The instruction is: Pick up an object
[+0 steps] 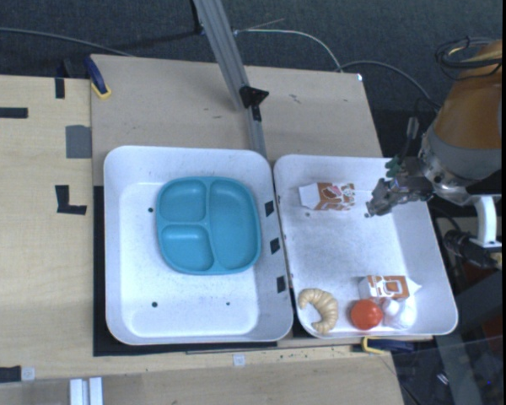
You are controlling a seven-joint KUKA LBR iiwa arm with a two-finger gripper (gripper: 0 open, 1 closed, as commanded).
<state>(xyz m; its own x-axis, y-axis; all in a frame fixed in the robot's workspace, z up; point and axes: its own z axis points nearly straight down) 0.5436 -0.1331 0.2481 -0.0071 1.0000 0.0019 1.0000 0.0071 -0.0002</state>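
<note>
The gripper (378,202) is poised just right of the white-and-orange packet (328,197) at the right bin's (346,243) far end; nothing is seen gripped (jaw state cannot be told). The flat packet could be pushed aside rather than caught. Its printing cannot be read.

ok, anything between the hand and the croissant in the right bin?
No. In the camera view, bare white bin floor runs from the hand down to the croissant; the tomato sits off to the right.
</note>
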